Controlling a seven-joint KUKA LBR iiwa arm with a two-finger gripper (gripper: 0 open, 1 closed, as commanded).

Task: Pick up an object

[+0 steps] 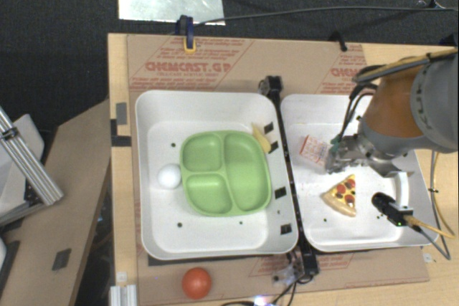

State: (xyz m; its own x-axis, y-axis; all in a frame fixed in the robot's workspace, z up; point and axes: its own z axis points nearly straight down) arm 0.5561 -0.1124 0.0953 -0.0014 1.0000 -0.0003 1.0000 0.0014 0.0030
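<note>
Robot hand (pixel 337 154) low in the right bin (pixel 315 226), beside a pink-and-white packet (pixel 312 149).
The packet lies just left of the hand, a toy pizza slice (pixel 342 195) just below. Set between them, the hand may nudge the packet aside and grasp nothing. The arm (pixel 401 111) reaches in from the right, wrist bent down; whether the hand is open or closed cannot be told.

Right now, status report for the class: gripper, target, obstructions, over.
Gripper low in right bin, between pink-and-white packet and toy pizza slice. No grasp visible. Both lie close beside it.
</note>
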